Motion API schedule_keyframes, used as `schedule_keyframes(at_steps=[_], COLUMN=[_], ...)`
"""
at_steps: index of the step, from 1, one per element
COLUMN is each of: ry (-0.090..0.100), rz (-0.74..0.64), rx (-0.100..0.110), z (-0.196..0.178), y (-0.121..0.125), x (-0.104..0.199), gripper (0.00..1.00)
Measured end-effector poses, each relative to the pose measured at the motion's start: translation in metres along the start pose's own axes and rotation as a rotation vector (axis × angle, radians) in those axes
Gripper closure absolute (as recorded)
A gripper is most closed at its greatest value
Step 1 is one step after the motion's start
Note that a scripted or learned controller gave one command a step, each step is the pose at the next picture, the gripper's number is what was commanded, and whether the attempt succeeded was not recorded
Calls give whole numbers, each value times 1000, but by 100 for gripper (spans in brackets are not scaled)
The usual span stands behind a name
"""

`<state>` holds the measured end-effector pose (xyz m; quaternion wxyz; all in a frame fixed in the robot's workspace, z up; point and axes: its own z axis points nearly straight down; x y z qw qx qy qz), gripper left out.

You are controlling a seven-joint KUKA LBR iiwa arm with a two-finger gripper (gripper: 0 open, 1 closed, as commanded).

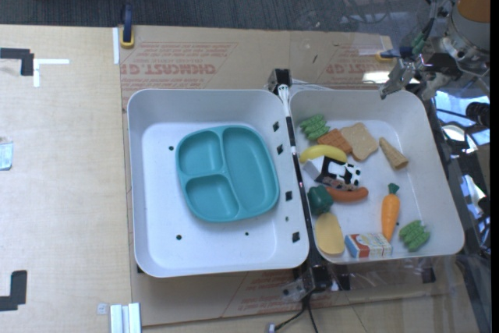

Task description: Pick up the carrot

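While the carrot [390, 214] lies binned, the tool [405, 78] hovers well apart.

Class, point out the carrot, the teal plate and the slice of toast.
carrot [390, 213], camera view, middle of its orange body
teal plate [227, 171], camera view, central divider ridge
slice of toast [361, 140], camera view, centre of its face

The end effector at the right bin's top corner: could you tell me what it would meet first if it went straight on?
Probably the right bin's rim or bare floor below the end effector; depth is unclear.
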<state>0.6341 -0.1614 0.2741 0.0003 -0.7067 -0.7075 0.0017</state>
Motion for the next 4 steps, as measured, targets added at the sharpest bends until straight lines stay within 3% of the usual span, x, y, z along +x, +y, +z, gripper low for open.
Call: schedule_keyframes(at_steps=[1, 2, 3, 4], ry=[1, 2, 1, 0], rz=[-185, -182, -176, -340], rx=[-1, -2, -5, -5], z=[98, 184, 175, 97], y=[-68, -148, -146, -100], x=[-16, -40, -41, 19], gripper=[0, 0, 100, 100])
